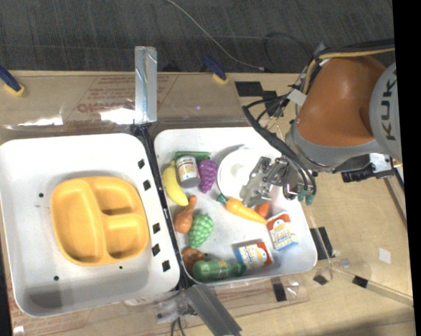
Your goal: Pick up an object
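White letters "KU" read on the arm's grey wrist [386, 115] at 3 o'clock. The gripper [258, 185] hangs low in the right bin [303, 254], just above the carrot [244, 210]; how wide it stands I cannot tell. The yellow divided tray [99, 218] fills the left bin [16, 213] at 9 o'clock.

Glossy yellow plastic tray [99, 218] – smooth white bins [23, 162] – metal fingers [258, 178]
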